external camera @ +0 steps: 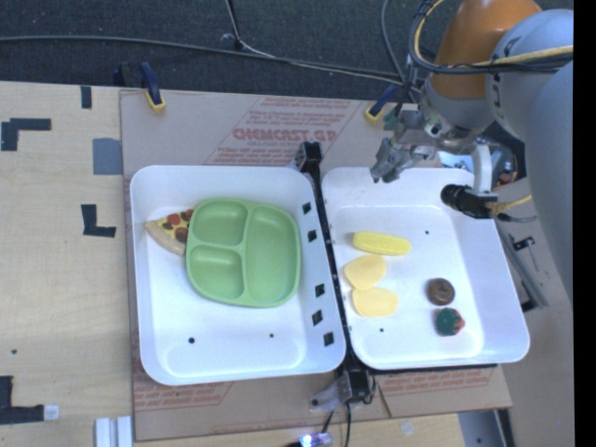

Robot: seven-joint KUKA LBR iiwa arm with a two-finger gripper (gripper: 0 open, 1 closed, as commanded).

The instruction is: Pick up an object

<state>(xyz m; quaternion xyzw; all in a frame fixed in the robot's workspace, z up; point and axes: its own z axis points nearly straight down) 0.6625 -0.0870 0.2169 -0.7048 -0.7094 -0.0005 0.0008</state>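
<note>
1. Hovering: gripper point(387, 168) sits over the back-left corner of the right bin point(484, 343), holding nothing; can't tell its state.
2. Nearest target: yellow corn piece point(380, 243), lying flat just ahead, two yellow slices point(369, 286) beside it.
3. Likely light, stiff plastic, smooth and slippery.
4. Pinch across its narrow width at mid-length.

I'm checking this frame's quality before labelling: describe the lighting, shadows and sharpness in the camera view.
Camera view: even, soft lighting, no harsh glare on the white bins; faint shadows under the green plate and the yellow pieces. The small round objects look slightly soft. The gripper and the arm are blurred, so fine detail there is unreadable.
</note>
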